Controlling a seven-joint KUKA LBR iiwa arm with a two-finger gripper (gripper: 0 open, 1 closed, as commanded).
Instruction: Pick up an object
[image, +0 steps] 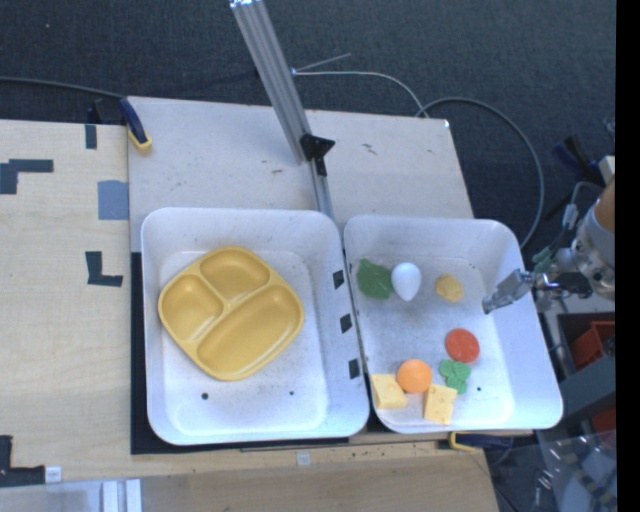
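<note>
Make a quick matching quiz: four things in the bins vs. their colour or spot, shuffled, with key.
Column 1:
1. divided plate
2. egg
3. round ball
4. flat disc

Column 2:
A. white, beside a green piece
B. red, right bin
C. yellow, left bin
D. orange, between two yellow cheese wedges

Pairs: 1-C, 2-A, 3-D, 4-B

Bench (230, 150) with two white bins (170, 400)
</note>
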